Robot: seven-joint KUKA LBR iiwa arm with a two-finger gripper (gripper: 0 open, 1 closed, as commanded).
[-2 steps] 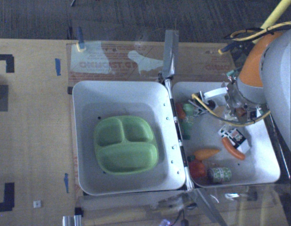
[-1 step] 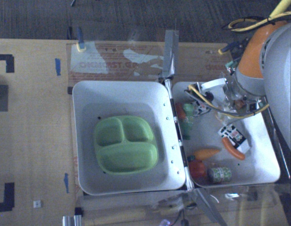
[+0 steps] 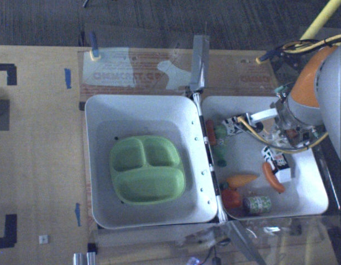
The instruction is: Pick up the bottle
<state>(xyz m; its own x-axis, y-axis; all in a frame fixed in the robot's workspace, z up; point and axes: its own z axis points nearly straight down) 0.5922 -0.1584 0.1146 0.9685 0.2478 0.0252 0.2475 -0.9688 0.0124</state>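
The bottle point(image 3: 218, 146), a small green one with a red cap, lies along the right bin's point(image 3: 319, 203) left wall, gripper point(image 3: 278, 131) above — grip state unclear

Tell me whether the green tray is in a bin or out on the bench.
In. The tray lies flat inside the left bin, white walls all around it.

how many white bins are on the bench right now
2. The left bin holds a green divided tray; the right bin, beside it, holds small items under the arm.
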